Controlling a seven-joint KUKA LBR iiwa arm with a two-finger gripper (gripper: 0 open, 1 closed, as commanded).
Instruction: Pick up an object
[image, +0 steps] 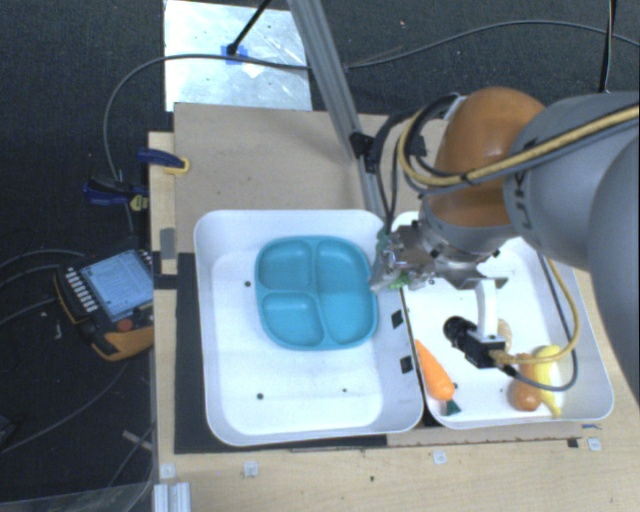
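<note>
The gripper (392, 265) hangs low over the place where the two white bins meet, just beside the right edge of the blue plate (315, 292). From this angle I cannot tell if it is open or closed, and nothing is seen held in it. Above it, the grey arm (575, 170) comes in from the right, with its one orange band (480, 150) over the wrist. The left bin (300, 400) holds one plate, which is divided into four compartments and lies flat in the upper half of the bin. Three small dark dots show on the bare white floor around it. The right bin (480, 400) holds three things that could be picked up, all in its near part and well apart from the gripper. One is a carrot (434, 368) that lies near the left wall with its green end pointing to the near rim. One is a yellow fruit (540, 368) by the right near corner. One is a small orange-brown round thing (523, 397) that touches the yellow fruit on its near side. Both bins stand side by side on one sheet of brown cardboard (260, 150). On the dark floor to the left of the bench lies one device with a blue screen (110, 285), with cables around it.
</note>
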